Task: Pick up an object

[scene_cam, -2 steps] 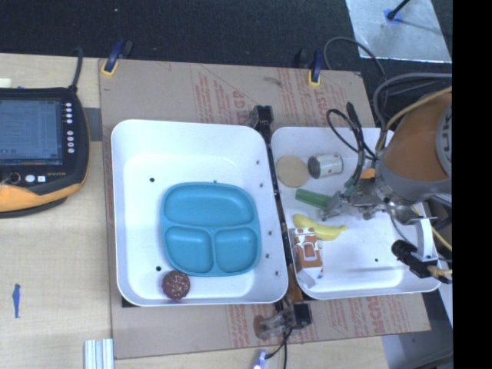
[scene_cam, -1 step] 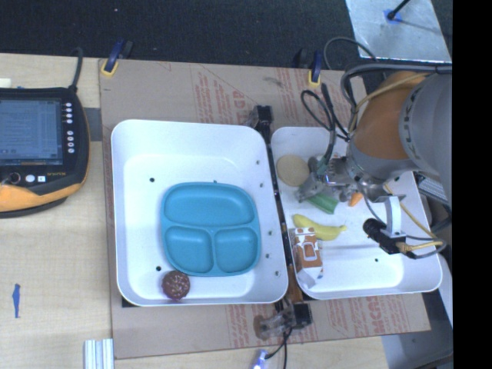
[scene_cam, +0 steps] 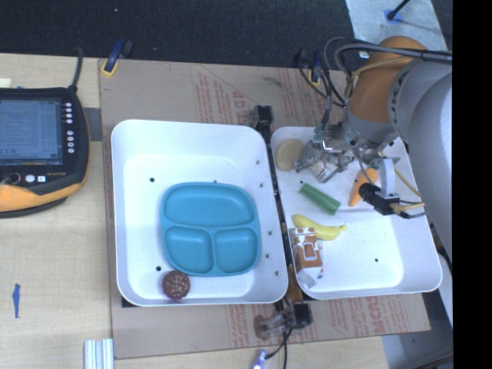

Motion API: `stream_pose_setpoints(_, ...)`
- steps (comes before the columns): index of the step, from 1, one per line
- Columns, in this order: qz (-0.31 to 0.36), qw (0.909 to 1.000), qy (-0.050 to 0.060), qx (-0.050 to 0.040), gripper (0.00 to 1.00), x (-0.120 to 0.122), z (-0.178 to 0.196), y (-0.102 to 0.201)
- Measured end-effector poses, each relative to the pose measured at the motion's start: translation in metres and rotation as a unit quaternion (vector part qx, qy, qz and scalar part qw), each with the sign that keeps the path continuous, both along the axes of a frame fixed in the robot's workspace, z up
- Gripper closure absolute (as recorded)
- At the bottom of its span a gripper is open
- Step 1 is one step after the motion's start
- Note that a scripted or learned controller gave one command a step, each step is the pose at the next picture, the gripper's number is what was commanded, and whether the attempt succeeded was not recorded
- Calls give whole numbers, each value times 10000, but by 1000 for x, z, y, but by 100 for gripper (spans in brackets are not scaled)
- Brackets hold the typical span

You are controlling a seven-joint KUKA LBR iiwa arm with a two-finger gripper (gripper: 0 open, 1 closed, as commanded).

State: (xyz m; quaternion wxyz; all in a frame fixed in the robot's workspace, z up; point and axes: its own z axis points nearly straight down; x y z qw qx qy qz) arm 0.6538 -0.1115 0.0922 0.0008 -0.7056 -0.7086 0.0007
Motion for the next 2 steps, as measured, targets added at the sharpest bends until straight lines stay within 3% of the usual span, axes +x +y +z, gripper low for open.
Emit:
stream_pose_setpoints(1,21,10000,9,-2,100,0,10,0)
stream_pose_setpoints(2,4,10000,-4,4,100,-25,101,49)
